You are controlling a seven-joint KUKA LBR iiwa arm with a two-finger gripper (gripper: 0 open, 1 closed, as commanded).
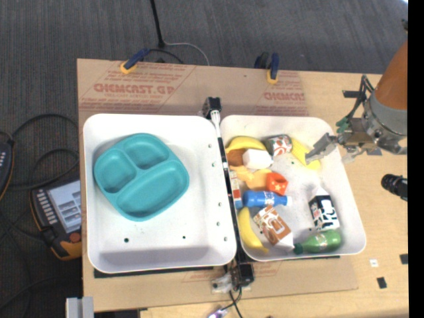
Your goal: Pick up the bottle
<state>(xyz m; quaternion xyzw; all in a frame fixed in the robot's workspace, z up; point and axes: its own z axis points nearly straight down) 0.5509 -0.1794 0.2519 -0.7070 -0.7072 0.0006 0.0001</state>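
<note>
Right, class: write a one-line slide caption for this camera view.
Gripper poised above the right bin of clutter, bottle untouched; teal plate in the left bin.

My one camera: fixed overhead, tilted down, far enough back to frame both bins (159, 197) (arm (397, 85) enters from view's right).

Two shallow white bins sit side by side on the bench. The left bin (106, 244) holds a teal divided plastic plate (140, 175) toward its rear left. The right bin (354, 237) holds clutter: a small black-labelled white bottle (323, 212) at right, a green object (319, 242) in front of it, a blue tube (264, 199) at centre, a yellow banana (246, 230) along the left wall, a tin can (278, 145) at rear. The gripper (324, 146) hangs over the rear right rim.
</note>
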